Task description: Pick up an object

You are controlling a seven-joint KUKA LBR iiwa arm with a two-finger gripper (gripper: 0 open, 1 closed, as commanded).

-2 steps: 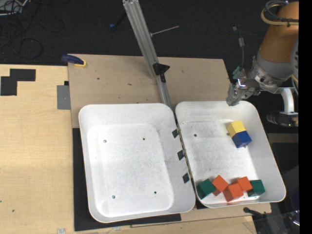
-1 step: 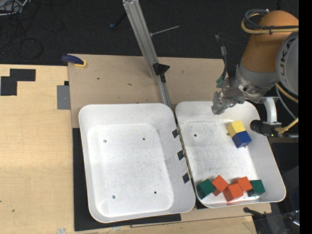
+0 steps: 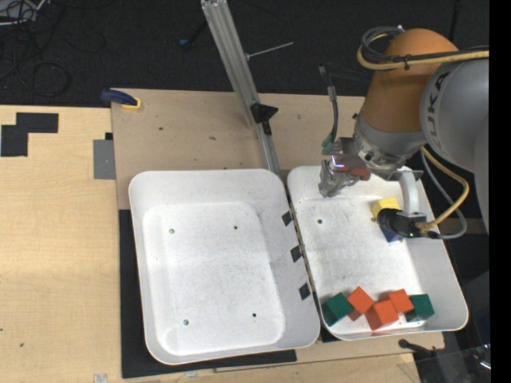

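Observation:
My gripper [image 3: 332, 180] hangs over the far left corner of the right bin [image 3: 351, 250], pointing down, with nothing visible between its fingers. Several blocks lie at the bin's near edge: a green block [image 3: 336, 306], an orange block [image 3: 361, 300], a second orange block [image 3: 383, 313] and a green block [image 3: 421, 305]. A yellow block [image 3: 387, 207] and a blue block [image 3: 391, 227] rest against the bin's right wall, to the right of the gripper.
The left bin [image 3: 211, 262] sits beside the right one, with black clips [image 3: 294, 252] along the shared edge. A slanted aluminium rail [image 3: 238, 70] rises behind the bins. The grey arm with its orange band [image 3: 399, 86] fills the upper right.

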